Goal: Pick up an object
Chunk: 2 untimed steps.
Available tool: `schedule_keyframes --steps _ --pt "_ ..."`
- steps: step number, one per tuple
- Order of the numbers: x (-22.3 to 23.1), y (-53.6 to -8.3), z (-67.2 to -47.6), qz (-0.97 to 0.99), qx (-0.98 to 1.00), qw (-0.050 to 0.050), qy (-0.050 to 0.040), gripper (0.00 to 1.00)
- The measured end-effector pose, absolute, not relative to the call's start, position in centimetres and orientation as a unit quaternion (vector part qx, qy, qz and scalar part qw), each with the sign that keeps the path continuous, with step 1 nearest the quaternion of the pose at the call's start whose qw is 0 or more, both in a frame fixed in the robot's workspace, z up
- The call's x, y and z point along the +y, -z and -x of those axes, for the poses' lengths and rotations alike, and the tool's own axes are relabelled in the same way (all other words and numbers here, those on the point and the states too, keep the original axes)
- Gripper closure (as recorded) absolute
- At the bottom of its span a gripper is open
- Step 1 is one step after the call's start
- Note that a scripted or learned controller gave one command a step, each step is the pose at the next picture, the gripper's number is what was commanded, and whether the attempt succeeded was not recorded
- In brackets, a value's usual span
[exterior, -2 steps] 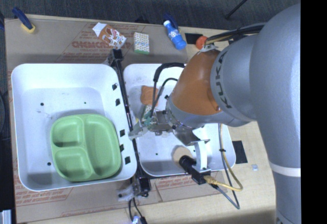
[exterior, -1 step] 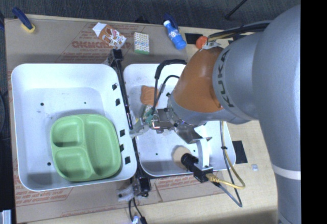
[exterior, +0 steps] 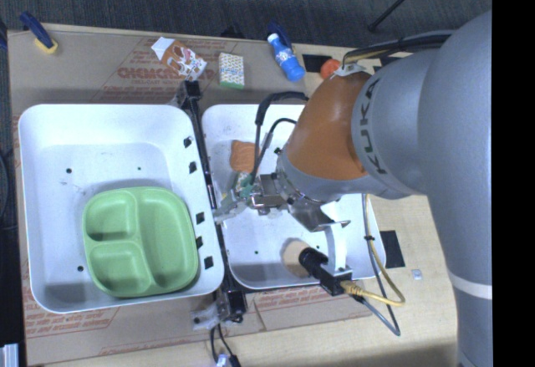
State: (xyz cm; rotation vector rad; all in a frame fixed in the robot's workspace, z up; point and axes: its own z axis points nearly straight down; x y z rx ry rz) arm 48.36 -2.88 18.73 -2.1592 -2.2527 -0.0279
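Overhead, the grey arm with its orange band reaches in from the right and covers much of the right bin. Both white bins sit side by side on the desk. The left bin holds a green divided tray in its near half. Inside the right bin, the tool hangs low near the left wall, close to the divider between the bins; whether it is apart or together cannot be told from this angle. An orange-brown object lies just beyond the tool, toward the far wall. A tan round object rests near the bin's front wall. Behind the bins, the desk carries a blue bottle, a small patterned box and a crumpled wrapper.
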Motion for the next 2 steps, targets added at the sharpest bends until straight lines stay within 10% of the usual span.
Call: schedule_keyframes --steps 2 --pt "-2.8 -20.8 -48.6 0.688 -0.725 0.01 0.0107 1.0"
